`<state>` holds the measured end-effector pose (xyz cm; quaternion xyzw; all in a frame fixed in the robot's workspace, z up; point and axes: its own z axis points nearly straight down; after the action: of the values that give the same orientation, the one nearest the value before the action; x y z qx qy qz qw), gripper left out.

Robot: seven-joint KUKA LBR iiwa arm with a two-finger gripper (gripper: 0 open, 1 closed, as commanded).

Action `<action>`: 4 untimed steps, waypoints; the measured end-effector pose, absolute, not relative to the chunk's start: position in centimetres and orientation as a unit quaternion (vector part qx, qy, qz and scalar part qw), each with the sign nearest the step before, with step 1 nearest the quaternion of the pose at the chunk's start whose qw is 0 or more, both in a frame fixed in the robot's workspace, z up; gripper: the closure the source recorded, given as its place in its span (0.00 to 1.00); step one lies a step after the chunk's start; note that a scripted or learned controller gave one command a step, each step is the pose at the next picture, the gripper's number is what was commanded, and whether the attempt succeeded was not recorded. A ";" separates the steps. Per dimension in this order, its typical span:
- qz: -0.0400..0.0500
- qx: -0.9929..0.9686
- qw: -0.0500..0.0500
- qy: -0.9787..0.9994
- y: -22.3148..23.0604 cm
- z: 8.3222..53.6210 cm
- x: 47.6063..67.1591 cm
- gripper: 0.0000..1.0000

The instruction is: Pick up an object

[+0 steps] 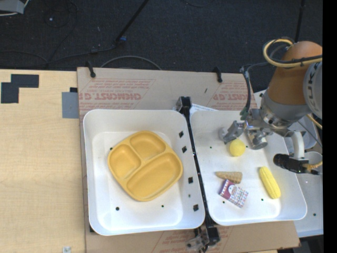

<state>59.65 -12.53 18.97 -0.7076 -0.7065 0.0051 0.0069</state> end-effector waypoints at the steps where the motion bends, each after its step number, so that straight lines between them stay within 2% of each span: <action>1: 0.001 -0.707 0.002 -0.707 -12.5 19.7 59.9 0.00; 2: 0.002 -0.707 0.002 -0.708 -12.4 15.0 60.8 0.00; 3: 0.002 -0.707 0.003 -0.707 -13.1 10.4 60.4 0.00; 4: 0.001 -0.707 0.002 -0.707 -13.0 8.7 60.4 0.00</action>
<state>60.38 -12.99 8.67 -0.7074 -0.7068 0.0015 0.0020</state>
